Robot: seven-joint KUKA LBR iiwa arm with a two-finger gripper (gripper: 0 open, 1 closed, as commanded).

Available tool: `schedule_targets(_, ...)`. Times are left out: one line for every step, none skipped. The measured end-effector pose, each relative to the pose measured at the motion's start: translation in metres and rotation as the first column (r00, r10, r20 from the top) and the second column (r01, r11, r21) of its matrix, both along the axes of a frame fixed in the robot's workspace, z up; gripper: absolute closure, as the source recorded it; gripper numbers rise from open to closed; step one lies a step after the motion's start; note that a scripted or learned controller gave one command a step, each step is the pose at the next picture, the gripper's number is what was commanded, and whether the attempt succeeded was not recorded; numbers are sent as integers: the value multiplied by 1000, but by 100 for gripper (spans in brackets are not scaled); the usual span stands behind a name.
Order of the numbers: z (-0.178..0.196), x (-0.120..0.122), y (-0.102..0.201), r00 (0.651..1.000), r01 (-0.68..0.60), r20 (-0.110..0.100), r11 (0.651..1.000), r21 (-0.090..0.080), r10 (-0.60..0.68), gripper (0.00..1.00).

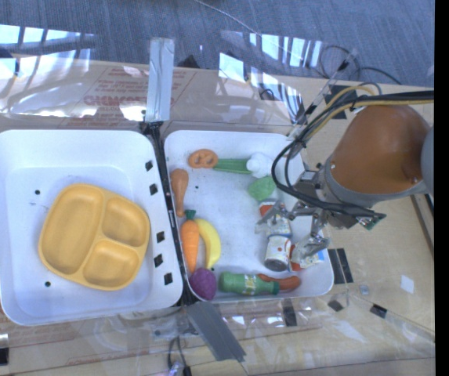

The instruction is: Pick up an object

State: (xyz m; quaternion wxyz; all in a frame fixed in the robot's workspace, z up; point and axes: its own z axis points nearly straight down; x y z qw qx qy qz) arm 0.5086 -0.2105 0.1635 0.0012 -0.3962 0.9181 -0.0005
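Where gripper (293, 236) hangs, opening unclear, can (277, 251) below; green bottle (248, 283), banana (209, 242) near.

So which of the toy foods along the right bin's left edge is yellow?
The banana, curved and lying just right of the orange carrot. The purple grapes sit below it, and the tan drumstick-like piece lies above.

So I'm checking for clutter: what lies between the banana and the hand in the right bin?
In the camera view, bare white bin floor separates the banana from the hand, which is over a small can.
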Motion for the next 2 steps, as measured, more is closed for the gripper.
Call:
schedule_targets(-67,-20,0,998,-59,10,998,-4,59,0)
schedule_targets(-59,-19,2,998,-64,9,998,-2,64,100)
